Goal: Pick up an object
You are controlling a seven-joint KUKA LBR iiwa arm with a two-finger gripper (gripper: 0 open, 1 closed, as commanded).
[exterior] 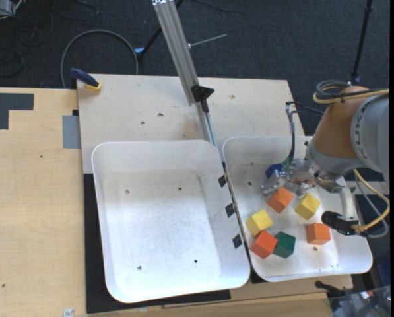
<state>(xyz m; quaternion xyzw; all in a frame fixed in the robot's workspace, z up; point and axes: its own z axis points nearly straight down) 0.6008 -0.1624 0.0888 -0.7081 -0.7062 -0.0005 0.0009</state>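
Observation:
In the right bin (249,150) lie several small blocks: an orange one (280,199), two yellow ones (307,206) (259,222), an orange one (318,233) near the right wall, a red-orange one (264,244) and a dark green one (284,244). A blue piece (274,171) shows just left of the wrist. My gripper (290,185) hangs low inside this bin, right above the orange block and beside the yellow one to its right. Its metal tips are close to the orange block, and I cannot tell whether they touch it.
The left bin (111,177) stands beside the right one, with a divider edge and black clips (228,209) between them. A slanted aluminium post (180,51) rises behind the bins. The grey arm with its orange band (335,134) comes in from the right, with cables (361,223) trailing over the right bin's edge.

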